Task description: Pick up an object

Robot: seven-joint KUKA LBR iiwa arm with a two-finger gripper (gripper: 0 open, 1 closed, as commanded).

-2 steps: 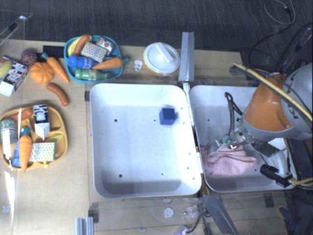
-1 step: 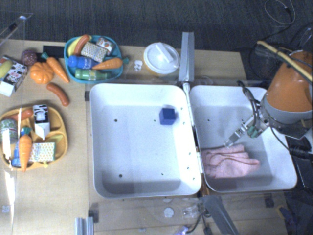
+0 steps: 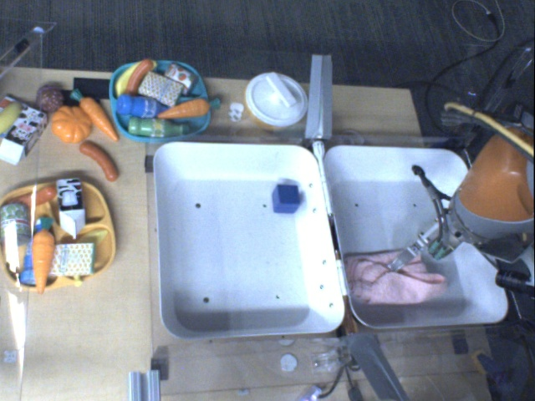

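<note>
Camera view: a crumpled pink cloth [image 3: 393,279] lies at the near edge of the right bin [image 3: 376,182]. Soft, light and limp, it probably takes best at a raised fold. The gripper [image 3: 415,254] touches its far edge; its opening cannot be told.

a cube [image 3: 287,197] lies in the left bin [image 3: 192,307]; a cloth [image 3: 393,280] lies in the right bin [image 3: 376,174].
</note>
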